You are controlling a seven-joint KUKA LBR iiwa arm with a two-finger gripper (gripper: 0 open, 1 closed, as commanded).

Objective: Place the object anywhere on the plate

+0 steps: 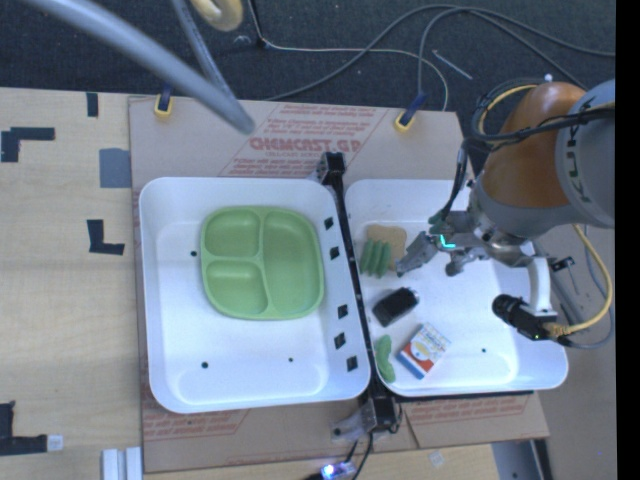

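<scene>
A green divided plate (pixel 263 263) lies in the left white bin (pixel 170 368). The right bin (pixel 500 368) holds several small things: a tan piece (pixel 385 237) with green strips (pixel 375 258) beside it, a black block (pixel 394 305), a small printed box (pixel 424 350) and a green piece (pixel 384 356) by the divider. My gripper (pixel 438 261) hovers over the right bin, just right of the tan piece and above the black block. Its fingers (pixel 412 260) are spread apart with nothing between them.
A black divider strip (pixel 345 278) runs between the two bins. The arm's orange band (pixel 530 148) and wrist cover the right bin's upper right part. Cables trail over the dark floor behind the bench, and a grey pole (pixel 130 48) crosses the top left.
</scene>
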